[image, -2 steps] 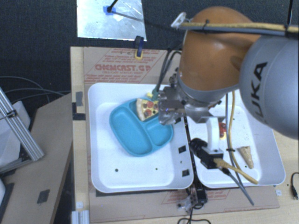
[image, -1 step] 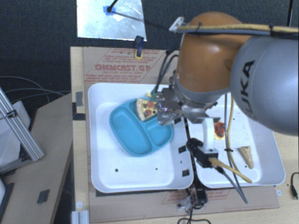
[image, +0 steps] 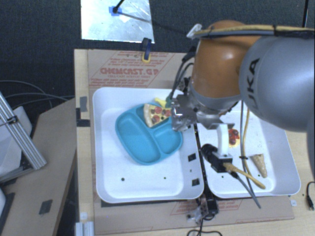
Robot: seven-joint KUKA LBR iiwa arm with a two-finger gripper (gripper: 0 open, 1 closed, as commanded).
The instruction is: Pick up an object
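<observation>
My tool [image: 178,118] sits beside the pizza slice [image: 156,115]; apart or together, I cannot tell; I should centre it before squeezing.

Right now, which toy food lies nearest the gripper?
The pizza slice, on the blue plate in the view's left bin, just beside the gripper. The cone lies far off in the other bin.
</observation>
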